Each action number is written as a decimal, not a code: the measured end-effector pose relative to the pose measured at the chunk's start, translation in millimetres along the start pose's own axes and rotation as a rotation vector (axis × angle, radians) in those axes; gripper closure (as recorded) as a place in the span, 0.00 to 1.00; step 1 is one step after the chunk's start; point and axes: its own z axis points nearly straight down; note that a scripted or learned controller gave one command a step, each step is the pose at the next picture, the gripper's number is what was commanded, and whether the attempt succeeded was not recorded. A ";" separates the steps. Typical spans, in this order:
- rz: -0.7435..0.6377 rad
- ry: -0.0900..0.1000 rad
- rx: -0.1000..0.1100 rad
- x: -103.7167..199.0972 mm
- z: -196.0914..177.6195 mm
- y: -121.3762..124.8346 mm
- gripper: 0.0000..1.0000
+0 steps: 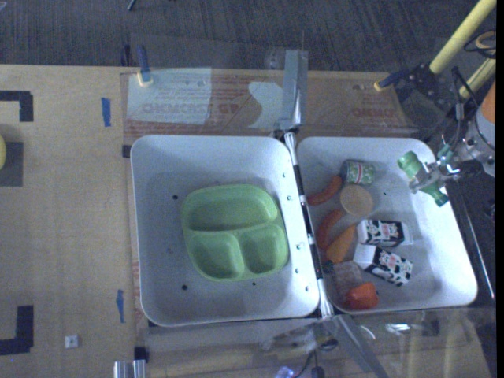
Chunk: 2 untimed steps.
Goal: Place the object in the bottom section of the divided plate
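The green divided plate (233, 231) lies in the left bin (157, 172), with one wide section at the top and two smaller ones along the bottom; all three hold nothing. My gripper (424, 179) hovers over the upper right corner of the right bin (449, 242). Its two green fingertips (409, 163) are spread apart, open, with nothing between them. Below and to its left lie a green can (358, 171), a tan round disc (357, 201), two orange sausage-shaped pieces (324, 191) and two cow-print cartons (382, 231).
A red-orange item (361, 295) and a brownish lump (345, 274) lie at the right bin's lower left. A metal divider (293, 101) stands between the bins at the back. Yellow poles (465, 30) rise at the upper right.
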 end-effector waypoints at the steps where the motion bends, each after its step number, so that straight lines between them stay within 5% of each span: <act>1: -0.096 0.001 0.002 75.4 20.2 48.2 1.00; 2: -0.162 0.002 0.006 46.4 76.2 85.3 1.00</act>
